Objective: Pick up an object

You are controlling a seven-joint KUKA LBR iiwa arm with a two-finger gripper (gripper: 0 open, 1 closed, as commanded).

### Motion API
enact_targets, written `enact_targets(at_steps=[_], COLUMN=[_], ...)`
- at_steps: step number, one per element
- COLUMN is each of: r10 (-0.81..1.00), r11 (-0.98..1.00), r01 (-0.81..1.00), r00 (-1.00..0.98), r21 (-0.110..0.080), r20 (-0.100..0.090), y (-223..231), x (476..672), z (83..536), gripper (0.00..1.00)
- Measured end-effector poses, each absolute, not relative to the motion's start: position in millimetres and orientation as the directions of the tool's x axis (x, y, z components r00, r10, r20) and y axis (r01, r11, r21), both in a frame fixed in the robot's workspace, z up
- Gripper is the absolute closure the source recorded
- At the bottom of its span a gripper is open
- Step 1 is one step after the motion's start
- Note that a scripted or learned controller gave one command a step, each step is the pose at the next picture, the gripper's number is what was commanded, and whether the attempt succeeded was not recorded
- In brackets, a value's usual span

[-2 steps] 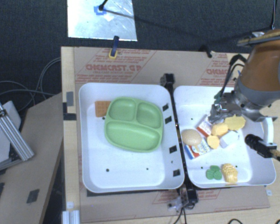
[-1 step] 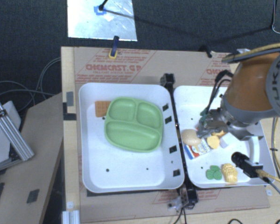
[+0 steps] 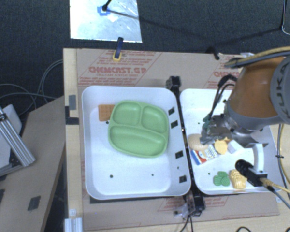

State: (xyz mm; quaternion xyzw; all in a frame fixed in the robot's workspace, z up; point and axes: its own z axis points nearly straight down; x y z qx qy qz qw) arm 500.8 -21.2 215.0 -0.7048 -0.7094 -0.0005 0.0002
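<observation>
On the desk (image 3: 135,64), the left bin (image 3: 94,178) holds a green divided plate (image 3: 137,129) partly covering a tan cracker (image 3: 104,112). The arm's claw (image 3: 213,133) sits low in the right bin (image 3: 195,100), over a cluster of small items (image 3: 208,148); whether it is open I cannot tell. Nearer lie a green piece (image 3: 221,179) and a yellow corn toy (image 3: 238,180).

Left bin (image 3: 94,178): green divided plate (image 3: 137,128) fills the upper middle, orange cracker (image 3: 105,112) touching its left edge; front floor bare, open from above. Right bin (image 3: 195,100): back floor bare; arm (image 3: 256,100) overhangs the centre; small items crowd the front, green piece (image 3: 222,179) beside yellow piece (image 3: 238,179).
</observation>
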Motion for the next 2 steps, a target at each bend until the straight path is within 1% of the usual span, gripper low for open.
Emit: enact_targets(at_steps=[1, 2], r10=[1.0, 1.0], r11=[0.002, 0.004], r01=[1.0, 1.0], r00=[-0.002, -0.004], r21=[0.0, 0.003], r20=[0.001, 0.0], y=[-25.5, -24.3], x=[495.1, 497.7], z=[218.1, 233.1], gripper=[1.0, 1.0])
